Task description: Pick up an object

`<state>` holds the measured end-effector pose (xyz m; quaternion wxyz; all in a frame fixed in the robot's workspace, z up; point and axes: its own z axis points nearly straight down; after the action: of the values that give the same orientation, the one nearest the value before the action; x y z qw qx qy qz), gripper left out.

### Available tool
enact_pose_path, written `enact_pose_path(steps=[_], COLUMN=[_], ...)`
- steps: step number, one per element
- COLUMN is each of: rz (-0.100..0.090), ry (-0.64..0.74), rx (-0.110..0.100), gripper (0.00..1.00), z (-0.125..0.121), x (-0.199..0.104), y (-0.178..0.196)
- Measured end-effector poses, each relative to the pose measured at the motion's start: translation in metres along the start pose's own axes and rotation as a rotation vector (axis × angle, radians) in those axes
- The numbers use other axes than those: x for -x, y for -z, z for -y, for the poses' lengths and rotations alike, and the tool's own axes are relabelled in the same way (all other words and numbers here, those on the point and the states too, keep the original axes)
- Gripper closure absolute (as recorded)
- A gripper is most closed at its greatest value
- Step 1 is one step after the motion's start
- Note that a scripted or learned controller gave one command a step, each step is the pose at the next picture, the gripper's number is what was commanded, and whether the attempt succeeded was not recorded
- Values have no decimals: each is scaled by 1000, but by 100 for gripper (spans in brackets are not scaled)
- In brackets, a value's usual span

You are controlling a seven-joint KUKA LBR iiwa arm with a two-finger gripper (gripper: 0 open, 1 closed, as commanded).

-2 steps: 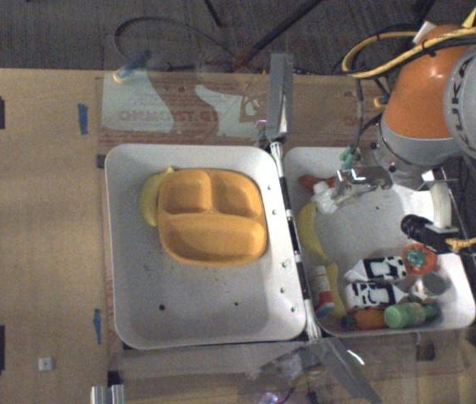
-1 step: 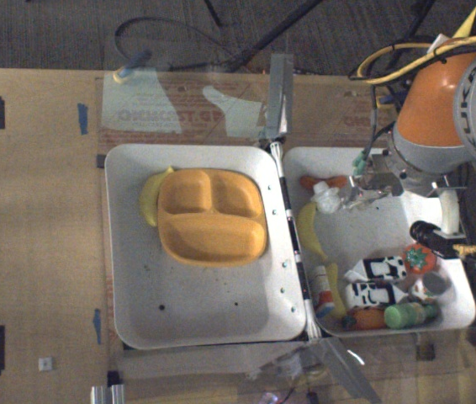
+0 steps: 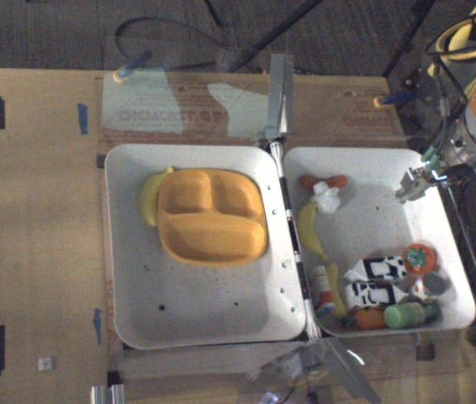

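A: Camera view showed what, largest first?
B: An orange divided tray (image 3: 212,216) lay in the left bin (image 3: 137,310); toys clustered in the right bin's (image 3: 372,168) near corner.
A: The gripper (image 3: 412,183)?
B: It hovered over that bin's right rim, holding nothing; its opening was unclear.

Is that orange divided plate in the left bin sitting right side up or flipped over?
Flipped over, it seems: the orange divided plate shows three bulging, convex sections rather than hollows, resting flat in the left bin.
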<state>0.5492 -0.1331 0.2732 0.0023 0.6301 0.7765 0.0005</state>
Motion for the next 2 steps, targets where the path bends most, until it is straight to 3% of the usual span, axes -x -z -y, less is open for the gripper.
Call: enact_pose_path(steps=[1, 2], rz=[0, 5], ry=[-142, -140], rx=[-3, 2], gripper=[100, 100], z=[-40, -42], x=[101, 101], y=[-55, -43])
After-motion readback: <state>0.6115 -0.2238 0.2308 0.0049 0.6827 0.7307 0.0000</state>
